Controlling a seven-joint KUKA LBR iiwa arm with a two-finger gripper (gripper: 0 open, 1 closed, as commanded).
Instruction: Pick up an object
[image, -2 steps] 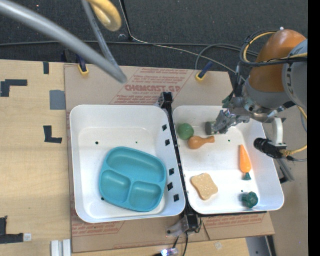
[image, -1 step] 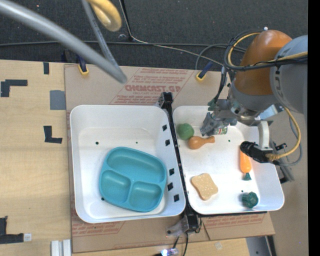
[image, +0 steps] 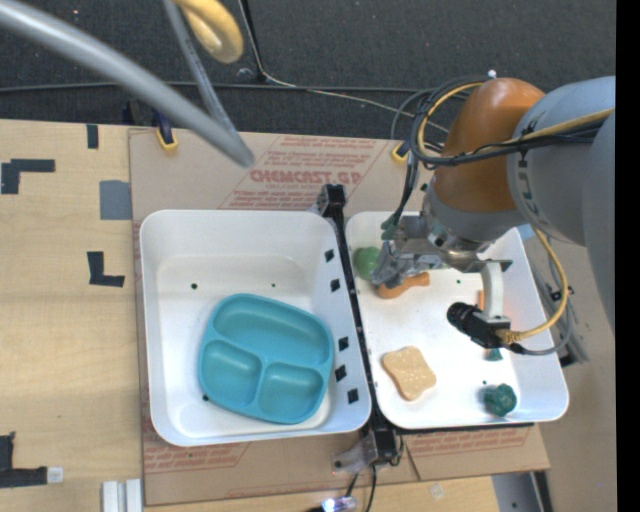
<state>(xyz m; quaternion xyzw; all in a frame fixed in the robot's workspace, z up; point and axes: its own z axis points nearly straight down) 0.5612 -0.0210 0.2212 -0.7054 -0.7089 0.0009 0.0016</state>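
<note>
The arm reaches in from the right, its orange band (image: 490, 130) high over the right bin (image: 540, 400), and the claw (image: 398, 268) is down low at that bin's far left corner. It sits right on top of an orange object (image: 405, 284), which pokes out beneath the fingers, touching or nearly so; whether the fingers are apart or closed on it, I cannot tell, the wrist hides them. Just left of the claw, a green object (image: 366, 258) sits tight against the bin wall. Nearer to us in the same bin lies a tan slice of toast (image: 409, 372), and at the near right corner a small teal object (image: 499, 399), well apart from the claw. Over in the left bin (image: 170, 300), a turquoise divided tray (image: 265, 357) lies flat. Both bins rest on the counter (image: 60, 330), side by side.
</note>
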